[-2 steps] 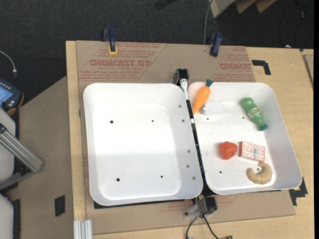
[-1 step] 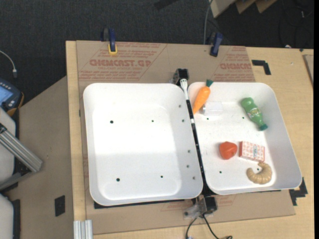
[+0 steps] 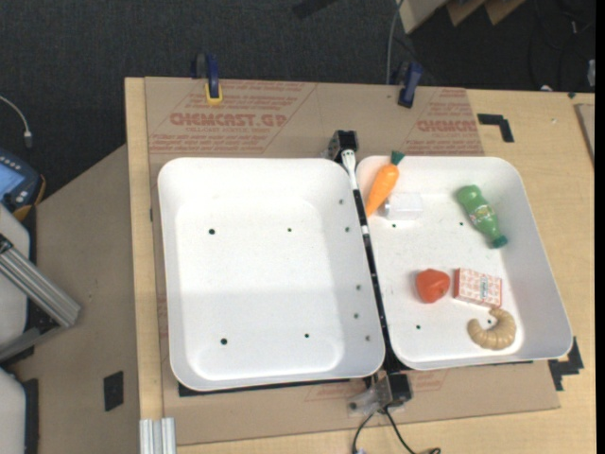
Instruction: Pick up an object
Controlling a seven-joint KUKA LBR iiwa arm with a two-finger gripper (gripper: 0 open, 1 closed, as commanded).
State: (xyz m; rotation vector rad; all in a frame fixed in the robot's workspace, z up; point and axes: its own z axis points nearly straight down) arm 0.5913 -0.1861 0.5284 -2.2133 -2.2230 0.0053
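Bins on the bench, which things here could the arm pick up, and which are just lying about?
Could be picked, all in the right bin:
carrot
green bottle
red piece
small patterned box
tan curved piece
small clear piece

Just lying about:
left bin
blue clamps
cardboard sheet

Bright, even overhead light; soft shadows, slightly blurred.
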